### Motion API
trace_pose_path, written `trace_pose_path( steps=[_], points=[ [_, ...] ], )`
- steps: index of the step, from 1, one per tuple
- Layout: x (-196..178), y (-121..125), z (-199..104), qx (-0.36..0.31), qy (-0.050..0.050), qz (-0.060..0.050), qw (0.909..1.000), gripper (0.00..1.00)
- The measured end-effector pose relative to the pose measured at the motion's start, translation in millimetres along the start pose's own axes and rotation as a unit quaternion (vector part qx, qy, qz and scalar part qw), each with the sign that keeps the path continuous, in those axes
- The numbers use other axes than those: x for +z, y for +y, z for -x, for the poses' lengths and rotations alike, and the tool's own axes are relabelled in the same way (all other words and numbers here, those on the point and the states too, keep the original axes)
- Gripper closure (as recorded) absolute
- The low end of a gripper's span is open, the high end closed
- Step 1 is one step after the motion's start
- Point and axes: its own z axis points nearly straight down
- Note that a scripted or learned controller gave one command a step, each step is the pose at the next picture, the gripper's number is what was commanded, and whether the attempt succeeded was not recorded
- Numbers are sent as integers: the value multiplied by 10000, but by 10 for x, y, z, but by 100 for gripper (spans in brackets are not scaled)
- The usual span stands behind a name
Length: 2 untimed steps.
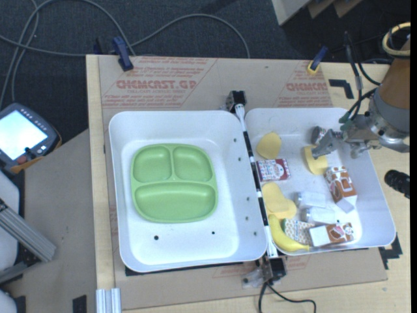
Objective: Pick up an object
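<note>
Your jaws (319,142) hang over the upper part of the right bin (381,194), reaching in from the right on the grey wrist; the two fingers look slightly parted, but you cannot tell how far, and nothing can be seen gripped between them. Just below the fingertips lies a pale yellow piece (315,162) (close enough that touching or not is unclear).

To its right, a small brown and white carton (341,184) sits tilted. Toward the bin's left wall you have a yellow chip-shaped piece (268,145), and directly beneath it a small red and white packet (273,169). Lower still, a second pale yellow lump (279,202) rests near the divider between the bins, with a banana (287,238) curving along the bottom left corner. Beside the banana lie a patterned packet (298,227) and another brown and white carton (332,233), lying flat, with some clear wrapping between these and the upper items.

The left bin (124,175) holds a green divided plate (174,182) with three compartments, set left of centre.

Both bins rest on the brown-papered surface (195,83), clamped at its far edge by a blue clip (122,52) on the left and a blue and yellow clip (317,60) on the right. Off the surface's left side, you can see a handheld screen (23,137).
</note>
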Motion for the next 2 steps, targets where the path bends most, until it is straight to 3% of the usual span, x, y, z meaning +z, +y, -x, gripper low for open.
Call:
trace_pose_path(
  steps=[1, 2],
  points=[
    [754, -323, 197, 6, 2, -6, 10000, 0],
    [1293, 526, 310, -3, -3, 2, 10000, 0]
  ],
)
